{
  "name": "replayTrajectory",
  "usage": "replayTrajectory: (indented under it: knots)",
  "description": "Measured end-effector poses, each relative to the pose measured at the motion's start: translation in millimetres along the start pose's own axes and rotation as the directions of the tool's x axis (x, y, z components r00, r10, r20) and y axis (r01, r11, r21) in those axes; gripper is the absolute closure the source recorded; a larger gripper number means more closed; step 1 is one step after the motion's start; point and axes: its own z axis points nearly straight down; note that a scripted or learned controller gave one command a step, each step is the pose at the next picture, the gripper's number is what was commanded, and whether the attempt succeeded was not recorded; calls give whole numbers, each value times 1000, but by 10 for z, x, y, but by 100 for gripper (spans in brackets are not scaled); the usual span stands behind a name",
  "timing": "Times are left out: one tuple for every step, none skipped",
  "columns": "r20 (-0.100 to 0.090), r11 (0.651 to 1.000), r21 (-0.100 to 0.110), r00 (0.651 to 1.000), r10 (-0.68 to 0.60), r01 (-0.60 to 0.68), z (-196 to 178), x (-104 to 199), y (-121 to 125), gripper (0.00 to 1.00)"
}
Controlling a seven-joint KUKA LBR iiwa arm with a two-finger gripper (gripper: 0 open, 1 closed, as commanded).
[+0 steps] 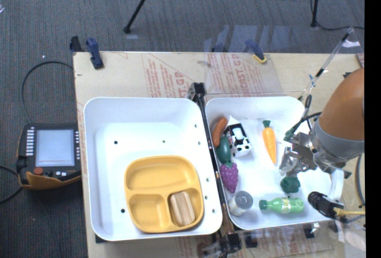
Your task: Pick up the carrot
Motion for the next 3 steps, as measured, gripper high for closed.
replayTrajectory:
  knots:
    - [0,1000,-6,1000,-15,15,-585,193,201,100]
    - [1,978,5,978,211,-211,-372,170,-266,100]
    - [0,961,-4,961,275,-275,-639,306,656,100]
